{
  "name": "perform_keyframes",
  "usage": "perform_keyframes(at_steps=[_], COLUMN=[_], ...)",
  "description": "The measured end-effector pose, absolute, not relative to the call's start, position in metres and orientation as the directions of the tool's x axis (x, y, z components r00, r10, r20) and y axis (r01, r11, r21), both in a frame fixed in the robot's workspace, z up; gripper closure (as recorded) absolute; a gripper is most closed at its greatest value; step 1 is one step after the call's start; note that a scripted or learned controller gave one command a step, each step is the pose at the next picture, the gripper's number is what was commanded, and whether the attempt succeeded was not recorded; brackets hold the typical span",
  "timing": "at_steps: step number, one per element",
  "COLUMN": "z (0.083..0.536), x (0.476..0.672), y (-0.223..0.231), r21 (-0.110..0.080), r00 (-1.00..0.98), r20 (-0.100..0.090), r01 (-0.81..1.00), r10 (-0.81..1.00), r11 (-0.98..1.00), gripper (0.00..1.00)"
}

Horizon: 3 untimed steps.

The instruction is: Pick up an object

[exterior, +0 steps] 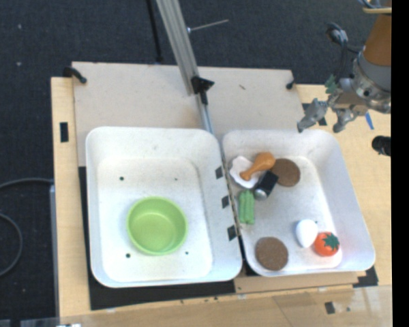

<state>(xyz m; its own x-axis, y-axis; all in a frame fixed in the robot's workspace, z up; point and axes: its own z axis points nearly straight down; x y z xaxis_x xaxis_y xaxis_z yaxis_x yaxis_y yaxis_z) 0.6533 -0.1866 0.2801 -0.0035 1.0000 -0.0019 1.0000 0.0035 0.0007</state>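
Objects are all piled in the right bin (pixel 347 176): drumstick (pixel 259 163), brown discs, white egg (pixel 305 232), tomato (pixel 326 244), green stick. Left bin (pixel 102 155) has just a green bowl (pixel 157 225). Gripper (pixel 325 118) hangs over the right bin's back rim w/ fingers spread, holding nothing.

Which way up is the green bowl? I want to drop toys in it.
Upright. The green bowl in the left bin shows its open mouth and inner floor.
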Motion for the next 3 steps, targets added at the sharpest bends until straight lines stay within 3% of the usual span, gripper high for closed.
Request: perform_keyframes(at_steps=[1,3], z=[0.280,0.179], x=[0.653,0.643], y=[-0.187,-0.191], r21=[0.000,-0.003], r00=[-0.004,0.001], r20=[-0.003,-0.003], r01=[1.000,1.000], r10=[1.000,1.000], r11=[0.004,-0.001], gripper=[0.00,0.00])
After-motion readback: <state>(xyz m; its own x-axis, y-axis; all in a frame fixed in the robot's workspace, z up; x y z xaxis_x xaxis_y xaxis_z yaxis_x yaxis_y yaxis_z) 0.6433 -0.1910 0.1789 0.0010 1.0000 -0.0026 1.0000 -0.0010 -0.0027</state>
